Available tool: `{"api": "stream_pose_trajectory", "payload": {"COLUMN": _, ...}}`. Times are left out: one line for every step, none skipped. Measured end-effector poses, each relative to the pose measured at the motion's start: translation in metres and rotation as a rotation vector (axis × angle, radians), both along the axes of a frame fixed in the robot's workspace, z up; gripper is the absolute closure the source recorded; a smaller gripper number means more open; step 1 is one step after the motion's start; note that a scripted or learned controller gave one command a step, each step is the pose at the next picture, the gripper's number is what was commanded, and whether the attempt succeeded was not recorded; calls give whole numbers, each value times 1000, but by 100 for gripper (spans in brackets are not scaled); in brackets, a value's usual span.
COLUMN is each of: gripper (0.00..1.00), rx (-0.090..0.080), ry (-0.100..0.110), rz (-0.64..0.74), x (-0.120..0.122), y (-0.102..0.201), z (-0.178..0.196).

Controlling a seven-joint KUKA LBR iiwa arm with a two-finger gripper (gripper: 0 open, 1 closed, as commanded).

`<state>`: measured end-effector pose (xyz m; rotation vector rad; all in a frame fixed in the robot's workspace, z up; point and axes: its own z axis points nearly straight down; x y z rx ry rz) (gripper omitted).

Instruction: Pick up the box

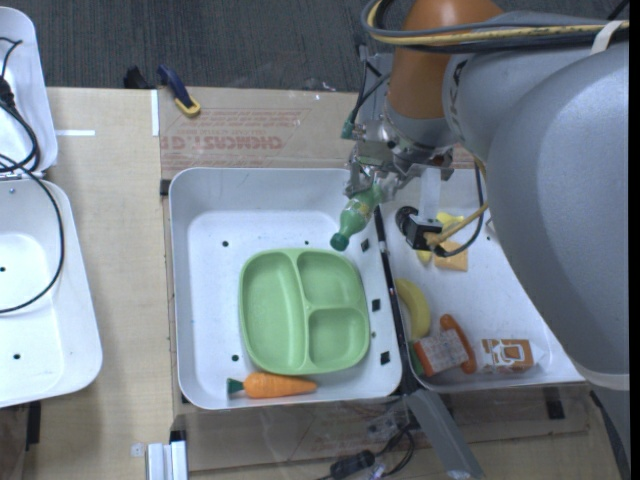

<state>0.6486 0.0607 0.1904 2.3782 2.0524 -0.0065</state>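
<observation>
Your grey arm with the orange band [440, 28] reaches in from the right, wrist bent down over the wall between the two shallow white bins. Its pincer [366, 190] pinches a green plastic bottle [354, 218], which hangs tilted, cap down, above the left bin [200, 268]. Below it lie a green divided plate [305, 313] and an orange carrot [275, 386]. The small orange-and-white box [505, 354] rests in the right bin [530, 308], near its front edge, beside a red packet [445, 351] and a yellow banana [413, 306], well apart from the pincer.
</observation>
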Motion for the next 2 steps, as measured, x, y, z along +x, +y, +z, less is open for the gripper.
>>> {"api": "stream_pose_trajectory", "payload": {"gripper": 100, "rx": 1, "ry": -2, "rz": 274, "x": 6, "y": 81, "z": 6}}
{"api": "stream_pose_trajectory", "payload": {"gripper": 100, "rx": 3, "ry": -2, "rz": 203, "x": 4, "y": 156, "z": -90}}
